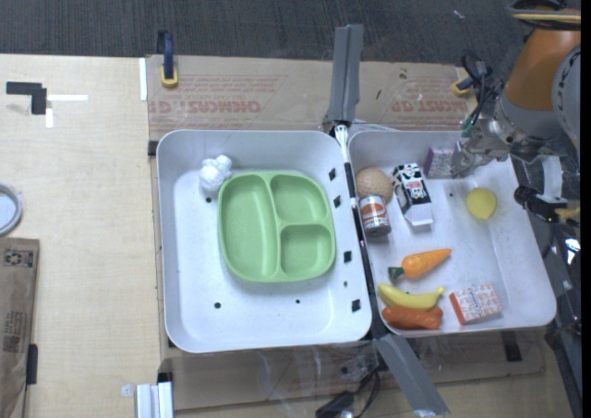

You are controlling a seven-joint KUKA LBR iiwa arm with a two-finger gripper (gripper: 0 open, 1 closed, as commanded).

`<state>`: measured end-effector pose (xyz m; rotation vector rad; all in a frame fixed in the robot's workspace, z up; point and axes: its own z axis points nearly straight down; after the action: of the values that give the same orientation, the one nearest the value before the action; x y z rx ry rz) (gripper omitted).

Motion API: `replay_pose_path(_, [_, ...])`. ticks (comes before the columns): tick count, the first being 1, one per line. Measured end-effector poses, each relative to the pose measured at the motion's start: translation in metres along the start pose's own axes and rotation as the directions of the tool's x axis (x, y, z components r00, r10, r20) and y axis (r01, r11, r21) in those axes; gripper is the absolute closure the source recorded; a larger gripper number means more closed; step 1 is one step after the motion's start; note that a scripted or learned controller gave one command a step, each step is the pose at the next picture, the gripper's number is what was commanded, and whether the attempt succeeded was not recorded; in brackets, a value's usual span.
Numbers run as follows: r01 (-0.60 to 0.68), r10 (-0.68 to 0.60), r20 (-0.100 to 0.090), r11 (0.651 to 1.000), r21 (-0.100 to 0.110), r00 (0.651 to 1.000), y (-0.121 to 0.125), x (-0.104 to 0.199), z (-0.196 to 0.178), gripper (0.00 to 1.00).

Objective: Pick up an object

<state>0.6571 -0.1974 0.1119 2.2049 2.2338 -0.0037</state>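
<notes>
Nearest the lens, the banana [411, 296] and red pepper [412, 317] lie left of the pink box [476, 303]. Carrot [424, 262] sits above-left of that box: rigid, light, likely slick; grasp mid-body across its width. Yellow ball [481, 204] lies above the box. Gripper [459, 160] hangs further above; finger state cannot be determined. Right bin [517, 259] is white, shallow, moderately crowded.

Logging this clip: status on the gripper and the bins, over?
Gripper at right bin's far edge, nothing seen held. Yellow ball nearest. Milk carton alongside.
</notes>
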Motion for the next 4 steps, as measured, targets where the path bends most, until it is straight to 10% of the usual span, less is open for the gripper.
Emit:
replay_pose_path(1, [0.000, 0.000, 0.000, 1.000, 0.000, 1.000, 0.000, 0.000, 0.000, 0.00])
replay_pose_path(2, [-0.075, 0.075, -0.001, 0.997, -0.018, 0.997, -0.016, 0.067, 0.010, 0.00])
replay_pose_path(3, [-0.037, 0.037, -0.002, 0.999, 0.000, 0.999, -0.034, -0.016, -0.053, 0.00])
replay_pose_path(4, [0.121, -0.121, -0.011, 0.993, 0.003, 0.993, -0.076, -0.011, 0.022, 0.00])
